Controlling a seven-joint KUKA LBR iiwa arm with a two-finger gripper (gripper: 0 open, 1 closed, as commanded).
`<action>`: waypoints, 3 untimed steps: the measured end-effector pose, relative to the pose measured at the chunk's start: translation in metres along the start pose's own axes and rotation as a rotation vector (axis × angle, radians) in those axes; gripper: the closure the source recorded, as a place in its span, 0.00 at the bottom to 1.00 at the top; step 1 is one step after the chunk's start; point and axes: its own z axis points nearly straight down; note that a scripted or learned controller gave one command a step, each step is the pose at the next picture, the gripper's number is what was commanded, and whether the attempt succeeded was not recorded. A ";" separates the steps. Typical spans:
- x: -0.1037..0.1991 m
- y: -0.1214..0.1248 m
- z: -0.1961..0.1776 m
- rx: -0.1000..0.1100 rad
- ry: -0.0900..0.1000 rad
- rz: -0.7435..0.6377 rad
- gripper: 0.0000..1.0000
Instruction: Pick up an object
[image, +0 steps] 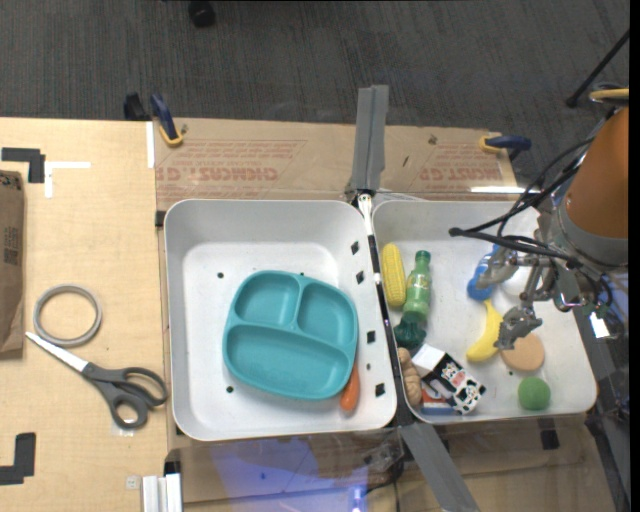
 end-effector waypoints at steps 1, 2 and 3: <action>-0.032 0.020 0.098 0.000 0.000 -0.044 0.00; -0.008 -0.001 0.135 0.001 -0.009 0.043 0.00; -0.078 -0.005 0.134 0.001 -0.012 0.097 0.00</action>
